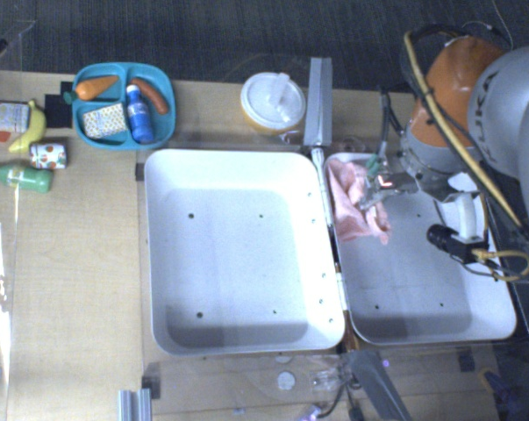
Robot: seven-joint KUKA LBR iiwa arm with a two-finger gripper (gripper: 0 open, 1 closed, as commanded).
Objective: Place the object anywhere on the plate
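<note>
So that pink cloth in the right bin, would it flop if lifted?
Probably. The pink cloth lies crumpled in folds, so it looks soft and would likely drape and sag. It seems light, and apt to snag or slip from the end effector rather than roll.

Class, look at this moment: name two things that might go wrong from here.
1. The pink cloth lies bunched against the right bin's left wall, so the end effector may pinch only a fold and drop it.
2. The plate already carries toy food, leaving little bare surface for the cloth.
</note>
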